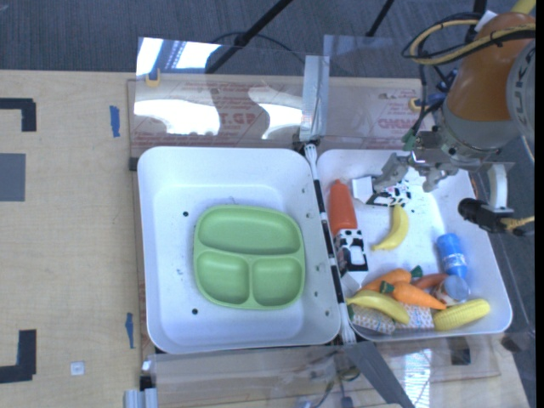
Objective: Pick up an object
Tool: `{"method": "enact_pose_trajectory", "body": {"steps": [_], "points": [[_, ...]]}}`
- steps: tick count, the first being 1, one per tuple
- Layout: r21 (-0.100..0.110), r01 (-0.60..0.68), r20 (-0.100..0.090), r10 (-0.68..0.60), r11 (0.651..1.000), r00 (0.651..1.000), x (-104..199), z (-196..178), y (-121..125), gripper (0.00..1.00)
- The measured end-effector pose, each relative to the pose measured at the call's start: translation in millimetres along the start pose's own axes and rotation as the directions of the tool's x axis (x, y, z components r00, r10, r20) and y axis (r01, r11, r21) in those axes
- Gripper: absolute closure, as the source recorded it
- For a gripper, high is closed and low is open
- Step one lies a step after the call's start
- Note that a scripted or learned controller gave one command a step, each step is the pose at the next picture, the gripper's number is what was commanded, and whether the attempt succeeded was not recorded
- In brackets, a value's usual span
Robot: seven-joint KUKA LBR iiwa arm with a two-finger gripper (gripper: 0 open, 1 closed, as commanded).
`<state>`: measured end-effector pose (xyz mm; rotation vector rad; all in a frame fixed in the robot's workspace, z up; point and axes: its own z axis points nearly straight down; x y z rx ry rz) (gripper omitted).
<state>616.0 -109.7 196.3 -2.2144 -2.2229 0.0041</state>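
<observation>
No writing is legible; the gripper, its opening impossible to tell, hovers at the right bin's far edge above a banana.

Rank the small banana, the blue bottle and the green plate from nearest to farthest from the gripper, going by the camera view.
Measured from the gripper at the back of the right bin:
1. Small banana, just in front of the gripper, mid right bin.
2. Blue bottle, further forward, by the right bin's right wall.
3. Green plate, away in the left bin.
</observation>
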Motion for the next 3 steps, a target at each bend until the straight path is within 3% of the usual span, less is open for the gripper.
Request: {"method": "enact_pose_trajectory", "body": {"steps": [1, 2, 3], "points": [[-0.005, 0.033, 0.001, -0.033, 0.999, 0.999, -15.9, 109.3, -13.9, 0.00], [-0.006, 0.032, 0.001, -0.032, 0.999, 1.000, -17.3, 101.2, -12.6, 1.00], [-0.004, 0.264, 0.003, -0.264, 0.965, 0.965, -21.7, -31.0, -4.0, 1.00]]}}
